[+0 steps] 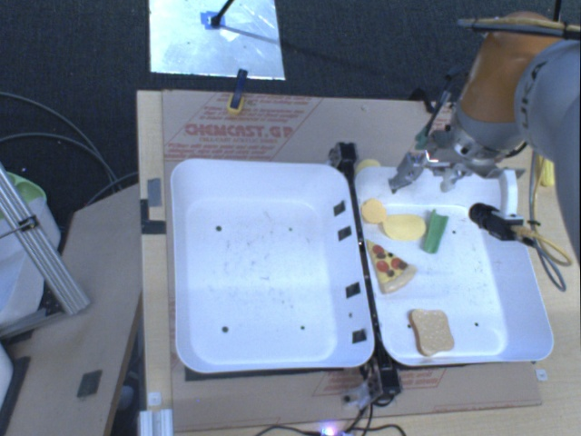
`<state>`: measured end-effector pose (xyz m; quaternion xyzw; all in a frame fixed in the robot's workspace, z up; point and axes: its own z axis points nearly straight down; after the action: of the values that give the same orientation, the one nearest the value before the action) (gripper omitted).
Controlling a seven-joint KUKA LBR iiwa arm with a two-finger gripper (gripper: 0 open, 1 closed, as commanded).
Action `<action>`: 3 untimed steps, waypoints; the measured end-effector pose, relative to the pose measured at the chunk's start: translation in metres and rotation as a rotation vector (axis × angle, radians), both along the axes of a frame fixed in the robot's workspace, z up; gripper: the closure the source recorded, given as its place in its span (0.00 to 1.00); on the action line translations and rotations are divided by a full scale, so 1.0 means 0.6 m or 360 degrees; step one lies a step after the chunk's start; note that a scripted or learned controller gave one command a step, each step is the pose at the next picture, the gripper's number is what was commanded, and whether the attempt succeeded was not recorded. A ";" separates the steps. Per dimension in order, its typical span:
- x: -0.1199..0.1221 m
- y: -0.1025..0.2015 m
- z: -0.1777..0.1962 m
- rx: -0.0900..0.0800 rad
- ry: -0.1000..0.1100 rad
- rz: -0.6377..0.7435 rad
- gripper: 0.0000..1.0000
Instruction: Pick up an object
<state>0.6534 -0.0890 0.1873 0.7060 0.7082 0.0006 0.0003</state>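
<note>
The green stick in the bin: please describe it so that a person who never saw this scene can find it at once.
Look at the right white bin, the one that holds the toy food. In its upper half, just right of a yellow oval piece, lies the green stick, nearly upright in the view. It is the only green thing there, and long and narrow, unlike the pizza slice and the bread slice below it.

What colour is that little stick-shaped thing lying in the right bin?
Green. The stick lies beside a yellow piece, seen clearly in the camera view.
</note>
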 end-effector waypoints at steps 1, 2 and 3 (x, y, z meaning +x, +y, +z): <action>-0.085 -0.052 -0.178 -0.0006 0.0007 -0.0010 0.00; -0.219 0.003 -0.066 0.0003 0.0007 -0.0004 0.00; -0.276 0.114 0.124 0.0005 -0.0017 0.0014 0.00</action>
<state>0.4879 -0.0205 0.2620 0.7030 0.7112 0.0055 0.0031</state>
